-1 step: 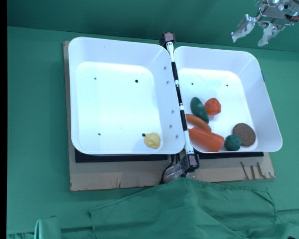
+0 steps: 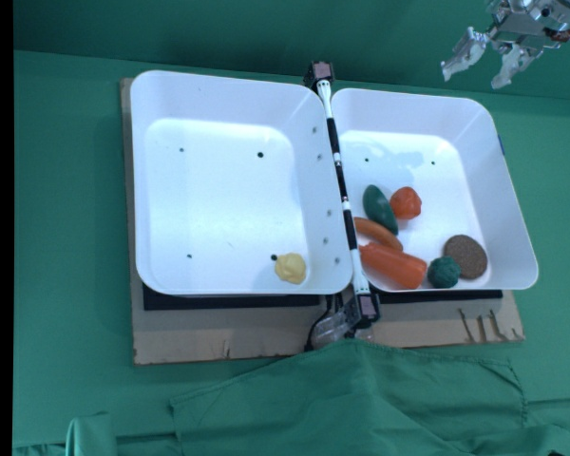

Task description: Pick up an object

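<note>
My gripper [image 2: 482, 67] hangs high above the far right corner of the right bin [image 2: 494, 160], its two fingers spread open with nothing between them. In the right bin lie a dark green oval item [image 2: 380, 208], a small orange-red item [image 2: 406, 202], a thin orange carrot-like piece [image 2: 377, 233], a larger orange piece [image 2: 392, 265], a dark green round item [image 2: 444, 272] and a brown oval item [image 2: 465, 256]. A yellow lumpy object [image 2: 290, 268] rests in the near right corner of the left bin [image 2: 171, 103].
A black-and-white rod [image 2: 339, 183] runs along the seam between the bins. The bins stand on a brown board [image 2: 190, 340] over a green cloth. Folded green fabric [image 2: 361, 397] lies at the front.
</note>
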Robot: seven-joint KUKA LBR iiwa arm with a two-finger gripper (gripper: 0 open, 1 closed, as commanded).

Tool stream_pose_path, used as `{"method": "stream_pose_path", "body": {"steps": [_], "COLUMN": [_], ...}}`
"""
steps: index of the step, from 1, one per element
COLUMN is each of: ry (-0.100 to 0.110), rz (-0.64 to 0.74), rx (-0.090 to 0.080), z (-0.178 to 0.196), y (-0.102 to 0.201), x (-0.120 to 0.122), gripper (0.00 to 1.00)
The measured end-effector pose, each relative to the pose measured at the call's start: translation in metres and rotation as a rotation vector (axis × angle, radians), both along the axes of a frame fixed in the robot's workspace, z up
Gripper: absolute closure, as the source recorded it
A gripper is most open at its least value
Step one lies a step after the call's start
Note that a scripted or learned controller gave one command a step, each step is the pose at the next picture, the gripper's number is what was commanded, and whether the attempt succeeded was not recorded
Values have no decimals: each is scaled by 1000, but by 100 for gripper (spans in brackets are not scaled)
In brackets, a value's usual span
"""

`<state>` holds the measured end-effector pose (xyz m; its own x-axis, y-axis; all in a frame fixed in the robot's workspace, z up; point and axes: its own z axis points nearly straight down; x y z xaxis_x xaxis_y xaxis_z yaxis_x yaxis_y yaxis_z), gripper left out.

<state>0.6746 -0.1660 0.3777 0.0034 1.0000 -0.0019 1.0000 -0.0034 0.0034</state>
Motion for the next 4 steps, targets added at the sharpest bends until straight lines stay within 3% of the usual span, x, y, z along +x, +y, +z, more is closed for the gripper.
{"method": "stream_pose_path", "body": {"steps": [1, 2, 3, 4], "ry": [10, 11, -19, -21], "rz": [-1, -3, -1, -2], "rx": [2, 2, -5, -7], "z": [-101, -176, -192, -191], "y": [14, 12, 14, 26], "x": [-16, -88, -124, -151], "gripper": [0, 0, 0, 0]}}
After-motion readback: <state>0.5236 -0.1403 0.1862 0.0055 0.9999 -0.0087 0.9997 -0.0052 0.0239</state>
